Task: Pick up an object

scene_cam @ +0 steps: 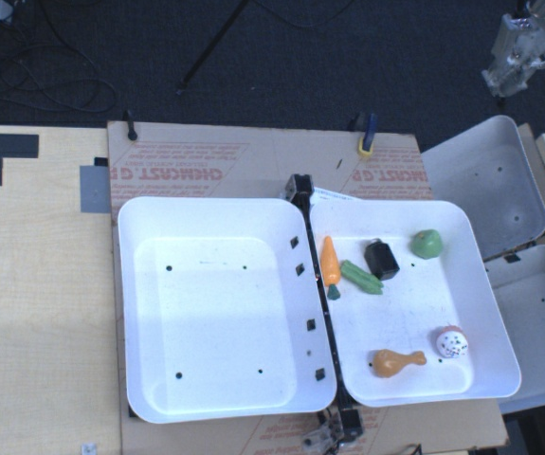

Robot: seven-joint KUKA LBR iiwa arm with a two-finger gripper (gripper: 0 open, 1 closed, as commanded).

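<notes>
White plastic is under everything: you have the left bin [210, 316] and the right bin [414, 301], and all the candidates lie in the right one. The gripper [517, 55] is at the top right corner, well apart from the bins and with nothing near it; how far the claw is open I cannot tell, it is too blurred.

Going down by size, the drumstick-shaped toy [397, 361] lies near the front wall; it looks like light hard plastic, so take it across the thick end (the thin end may slip out). The green pod [361, 278] and the orange carrot [330, 261] lie close together at the divider, which I judge awkward for you. The black block [381, 259] seems stiff. The green ball [427, 244] and the spotted white ball [452, 343] will probably roll.
</notes>
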